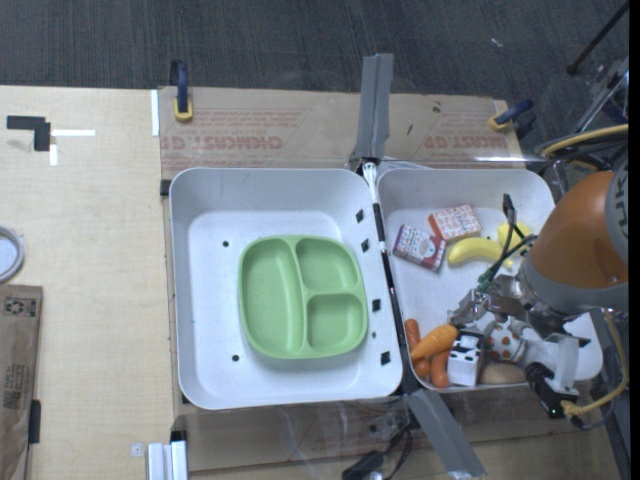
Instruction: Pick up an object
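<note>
Over the right bin (pixel 540 193) we see the pincer (pixel 478 313); we cannot tell how it stands. Just below it lies an orange carrot (pixel 432 343), near the bin's front edge, beside a white block (pixel 463 360). A banana (pixel 478 251) and two packets (pixel 436 236) lie behind, with bare floor between.

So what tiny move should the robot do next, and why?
Probably lower the tool a little toward the orange carrot below it. The tool sits low in the right bin above the toy pile, beside the carrot and white block, and nothing shows between its fingers yet.
</note>
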Robot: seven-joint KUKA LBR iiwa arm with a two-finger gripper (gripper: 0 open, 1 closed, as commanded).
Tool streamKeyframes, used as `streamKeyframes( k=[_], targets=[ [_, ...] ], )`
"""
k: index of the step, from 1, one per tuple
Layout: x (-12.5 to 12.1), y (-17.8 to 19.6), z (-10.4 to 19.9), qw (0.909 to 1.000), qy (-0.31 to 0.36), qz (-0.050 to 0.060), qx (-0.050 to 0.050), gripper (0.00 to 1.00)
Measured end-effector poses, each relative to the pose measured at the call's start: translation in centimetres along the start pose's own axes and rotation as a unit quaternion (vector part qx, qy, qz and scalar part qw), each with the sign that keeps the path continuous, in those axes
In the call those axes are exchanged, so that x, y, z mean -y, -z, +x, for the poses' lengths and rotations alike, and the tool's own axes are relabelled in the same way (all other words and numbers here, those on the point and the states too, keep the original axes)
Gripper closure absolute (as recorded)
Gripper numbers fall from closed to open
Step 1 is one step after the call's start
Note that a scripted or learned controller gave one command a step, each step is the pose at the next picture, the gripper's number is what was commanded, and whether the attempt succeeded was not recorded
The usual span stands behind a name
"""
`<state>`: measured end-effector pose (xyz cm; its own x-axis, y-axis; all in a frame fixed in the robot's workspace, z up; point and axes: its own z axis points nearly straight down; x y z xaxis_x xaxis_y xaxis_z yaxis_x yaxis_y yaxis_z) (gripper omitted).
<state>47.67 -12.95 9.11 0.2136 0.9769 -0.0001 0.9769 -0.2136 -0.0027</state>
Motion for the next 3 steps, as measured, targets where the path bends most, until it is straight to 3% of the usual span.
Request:
streamKeyframes(
  k=[1,2,3],
  targets=[
    [0.0,0.8,-0.1,1.0,-0.002,0.001,0.0,1.0],
    [-1.8,10.9,0.7,0.9848,-0.174,0.0,0.001,1.0],
    [-2.8,11.4,1.8,0.9664,-0.257,0.001,0.001,1.0]
  ],
)
